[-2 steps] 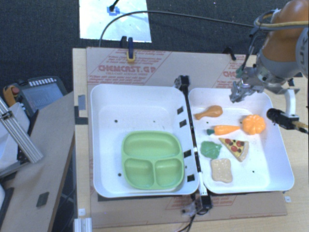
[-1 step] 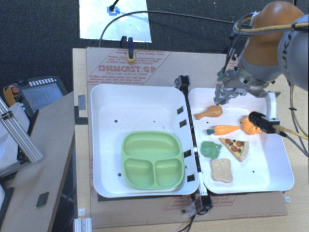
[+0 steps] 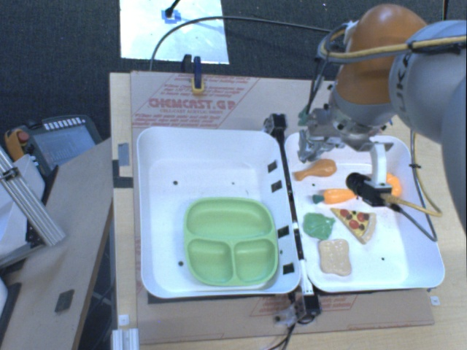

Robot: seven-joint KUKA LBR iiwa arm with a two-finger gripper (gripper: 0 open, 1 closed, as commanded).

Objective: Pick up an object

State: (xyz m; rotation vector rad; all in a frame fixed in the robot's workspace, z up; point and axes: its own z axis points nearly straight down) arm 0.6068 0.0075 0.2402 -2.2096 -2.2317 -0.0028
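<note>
Drumstick (image 3: 317, 169) in right bin, just below gripper (image 3: 315, 149)

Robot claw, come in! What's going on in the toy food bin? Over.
Gripper low over right bin, above drumstick. Nothing seen held. Carrot, pizza, toast lying close by.

Grey arm with orange band (image 3: 394, 49) cut off by right and top edges. Small orange toy piece (image 3: 394, 183) mostly hidden behind white-and-black part (image 3: 376, 173). Metal two-finger gripper (image 3: 312, 146) fingertips too blurred to judge.
</note>
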